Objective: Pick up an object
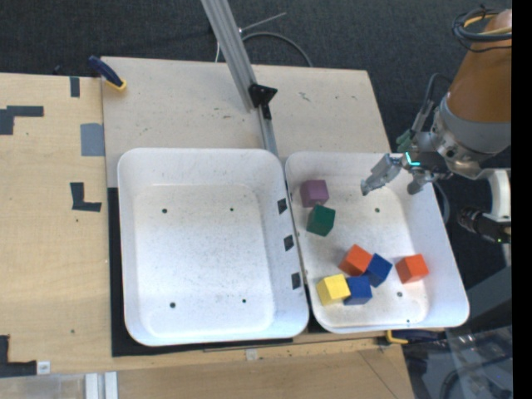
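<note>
Blocks lay scattered in the right bin [432,248], seven in all. A purple block [313,192] sat near the bin's upper left corner, with a green block [321,220] just below it, the two nearly touching. Lower down, an orange block [357,259] leaned against a blue block [379,269]; a second blue block [359,289] lay just beneath them, pressed against a yellow block [334,288] on its left. A red-orange block [412,268] sat a little apart to the right, near the bin's right wall.

The gripper [397,178] hung over the upper right part of that bin, its two fingers spread apart with nothing between them. It was above bare bin floor, well to the right of the purple block and apart from the cluster below. The grey arm with its orange band [486,65] reached in from the right edge.

The left bin [133,223] lay beside the right one, their rims touching along the middle. A slanted metal rail [233,44] crossed the bench [183,98] from the top and ended at the junction of the two bins. A small blue and yellow clamp [107,72] rested at the bench's upper left corner.
</note>
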Controlling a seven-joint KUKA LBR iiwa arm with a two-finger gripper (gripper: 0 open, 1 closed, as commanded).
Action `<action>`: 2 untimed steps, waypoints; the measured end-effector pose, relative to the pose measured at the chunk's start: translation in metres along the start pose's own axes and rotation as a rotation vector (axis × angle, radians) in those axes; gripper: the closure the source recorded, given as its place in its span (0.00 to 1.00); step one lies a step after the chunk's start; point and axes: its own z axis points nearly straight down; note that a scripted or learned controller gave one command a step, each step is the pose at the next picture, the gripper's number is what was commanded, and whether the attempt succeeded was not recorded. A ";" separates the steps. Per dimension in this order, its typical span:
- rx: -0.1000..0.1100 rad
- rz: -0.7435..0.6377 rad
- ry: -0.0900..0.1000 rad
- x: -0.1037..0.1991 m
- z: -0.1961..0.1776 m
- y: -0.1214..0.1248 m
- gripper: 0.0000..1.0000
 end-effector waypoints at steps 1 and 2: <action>-0.004 -0.001 -0.001 0.000 -0.002 0.001 0.00; 0.001 0.000 -0.001 0.002 0.047 0.009 0.00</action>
